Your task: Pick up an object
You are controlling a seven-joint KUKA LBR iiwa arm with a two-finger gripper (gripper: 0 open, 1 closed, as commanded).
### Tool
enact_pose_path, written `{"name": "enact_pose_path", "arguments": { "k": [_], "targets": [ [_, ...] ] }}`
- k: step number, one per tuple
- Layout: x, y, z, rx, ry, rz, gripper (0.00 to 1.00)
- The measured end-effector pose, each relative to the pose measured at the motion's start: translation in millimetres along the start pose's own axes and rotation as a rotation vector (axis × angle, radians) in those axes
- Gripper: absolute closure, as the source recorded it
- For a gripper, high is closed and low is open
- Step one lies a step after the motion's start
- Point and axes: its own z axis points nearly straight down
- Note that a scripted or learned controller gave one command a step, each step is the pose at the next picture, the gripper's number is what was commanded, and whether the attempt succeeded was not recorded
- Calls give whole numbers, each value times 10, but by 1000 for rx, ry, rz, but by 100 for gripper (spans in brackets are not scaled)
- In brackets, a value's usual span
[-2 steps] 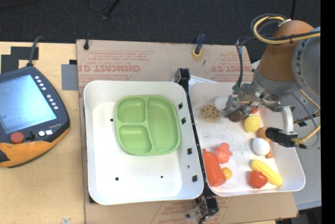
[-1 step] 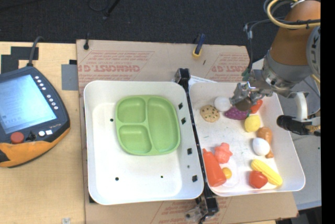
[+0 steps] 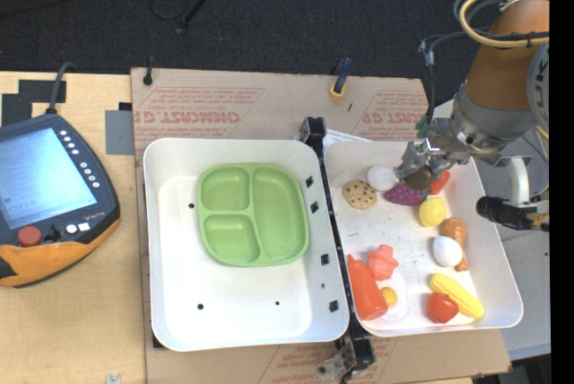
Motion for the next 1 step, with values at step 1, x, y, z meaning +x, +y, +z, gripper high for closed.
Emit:
{"name": "enact_pose_path", "arguments": {
  "k": [1],
  "targets": [
    [285, -472, -94, 5, 2, -1, 100]
  ]
}}
